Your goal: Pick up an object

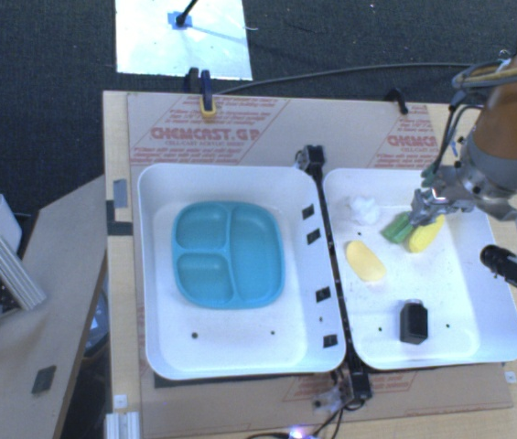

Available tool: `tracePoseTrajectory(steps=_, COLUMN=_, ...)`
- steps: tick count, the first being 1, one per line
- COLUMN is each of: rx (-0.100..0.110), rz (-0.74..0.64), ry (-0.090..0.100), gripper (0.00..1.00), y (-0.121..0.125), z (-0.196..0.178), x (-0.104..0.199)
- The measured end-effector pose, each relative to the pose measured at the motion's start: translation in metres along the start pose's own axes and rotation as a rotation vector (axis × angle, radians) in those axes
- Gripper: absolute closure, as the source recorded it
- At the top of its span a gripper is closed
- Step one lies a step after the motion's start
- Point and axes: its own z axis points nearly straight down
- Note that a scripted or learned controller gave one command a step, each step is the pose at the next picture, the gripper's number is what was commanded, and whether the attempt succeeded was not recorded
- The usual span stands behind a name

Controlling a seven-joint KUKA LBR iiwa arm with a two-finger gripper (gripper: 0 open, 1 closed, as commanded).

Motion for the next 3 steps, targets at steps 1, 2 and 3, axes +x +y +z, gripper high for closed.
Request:
tracePoseTrajectory(steps=1, rx=0.001, rz=0.001, ry=0.0, gripper=1.0, y=0.01, z=-0.008, x=0.052)
tracePoseTrajectory(steps=2, rx=0.0, rz=-0.002, ry=0.001, gripper=1.0, y=0.024, z=-0.016, x=0.103)
tracePoseTrajectory(steps=3, rx=0.001, rz=0.001, ry=0.0, gripper=1.0, y=0.035, z=-0.002, x=0.151)
